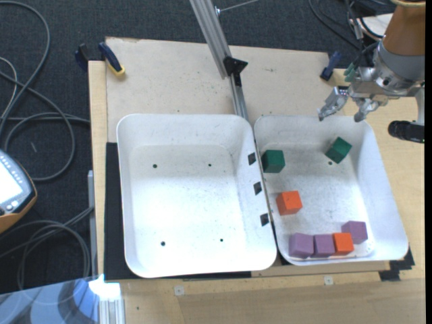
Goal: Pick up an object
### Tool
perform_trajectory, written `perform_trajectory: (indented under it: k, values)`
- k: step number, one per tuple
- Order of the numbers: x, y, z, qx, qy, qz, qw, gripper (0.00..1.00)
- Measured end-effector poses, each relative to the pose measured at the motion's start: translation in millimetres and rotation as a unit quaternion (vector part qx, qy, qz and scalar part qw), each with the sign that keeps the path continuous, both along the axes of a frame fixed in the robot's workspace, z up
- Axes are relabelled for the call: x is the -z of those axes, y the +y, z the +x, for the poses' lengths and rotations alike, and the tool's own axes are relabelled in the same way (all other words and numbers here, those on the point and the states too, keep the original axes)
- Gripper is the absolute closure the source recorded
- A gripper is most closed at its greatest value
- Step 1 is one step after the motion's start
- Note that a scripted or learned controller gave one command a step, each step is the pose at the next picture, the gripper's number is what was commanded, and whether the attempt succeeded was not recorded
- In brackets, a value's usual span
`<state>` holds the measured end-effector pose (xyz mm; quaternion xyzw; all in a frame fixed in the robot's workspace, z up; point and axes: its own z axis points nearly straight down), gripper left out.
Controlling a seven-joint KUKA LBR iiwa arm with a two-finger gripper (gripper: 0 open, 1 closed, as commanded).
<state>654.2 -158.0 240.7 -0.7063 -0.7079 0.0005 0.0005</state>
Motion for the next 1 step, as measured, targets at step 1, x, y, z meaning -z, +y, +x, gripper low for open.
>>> perform_trajectory:
  k: [1]
  values:
    - [-52.0,20.1,-49.0,0.0,-0.002,0.0005,1.0,0.0]
